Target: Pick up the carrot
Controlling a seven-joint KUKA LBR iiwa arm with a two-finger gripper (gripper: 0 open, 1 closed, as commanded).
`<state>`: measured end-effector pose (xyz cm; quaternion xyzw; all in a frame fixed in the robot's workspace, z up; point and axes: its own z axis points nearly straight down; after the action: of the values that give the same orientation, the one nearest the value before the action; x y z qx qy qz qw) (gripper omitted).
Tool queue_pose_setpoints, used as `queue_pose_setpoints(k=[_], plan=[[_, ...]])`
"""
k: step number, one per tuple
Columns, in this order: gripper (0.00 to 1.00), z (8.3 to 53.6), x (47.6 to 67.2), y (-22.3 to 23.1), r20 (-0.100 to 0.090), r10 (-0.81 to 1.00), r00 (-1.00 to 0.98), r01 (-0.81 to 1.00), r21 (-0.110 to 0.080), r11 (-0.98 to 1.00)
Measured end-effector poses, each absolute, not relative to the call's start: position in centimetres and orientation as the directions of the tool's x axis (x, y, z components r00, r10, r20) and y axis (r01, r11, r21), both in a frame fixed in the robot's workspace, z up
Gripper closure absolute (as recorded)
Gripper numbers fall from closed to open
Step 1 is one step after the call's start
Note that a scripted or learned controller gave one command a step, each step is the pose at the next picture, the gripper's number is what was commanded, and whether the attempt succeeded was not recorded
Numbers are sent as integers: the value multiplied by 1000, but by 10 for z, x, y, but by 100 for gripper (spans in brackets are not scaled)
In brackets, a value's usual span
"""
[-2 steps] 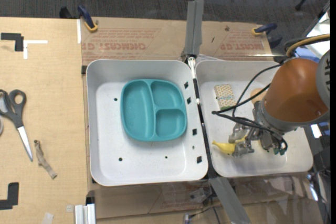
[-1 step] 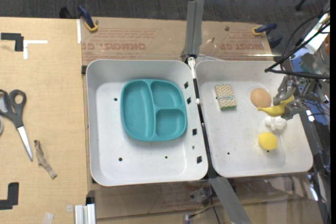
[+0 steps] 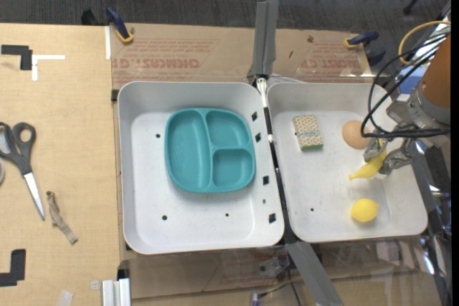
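Camera view:
Gripper: right of frame, fingers closed around the small yellow banana-shaped toy.
Carrot: none identifiable in the right-hand white bin.
Risk: wrong item lifted; thin hold could slip.

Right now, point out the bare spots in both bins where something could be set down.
Left bin: bare floor left of and below the teal plate. Right bin: an open patch below the sponge, left of the lemon. It is crowded at the right, where egg, banana and gripper cluster.
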<state>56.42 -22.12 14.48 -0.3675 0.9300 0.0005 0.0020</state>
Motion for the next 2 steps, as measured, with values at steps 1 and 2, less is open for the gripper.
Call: queue_pose_setpoints(k=[1, 2], plan=[[100, 125, 661, -187, -8, -540, -841, -540, -3, 841], [100, 215, 661, -222, -9, -585, -811, -585, -6, 811]])
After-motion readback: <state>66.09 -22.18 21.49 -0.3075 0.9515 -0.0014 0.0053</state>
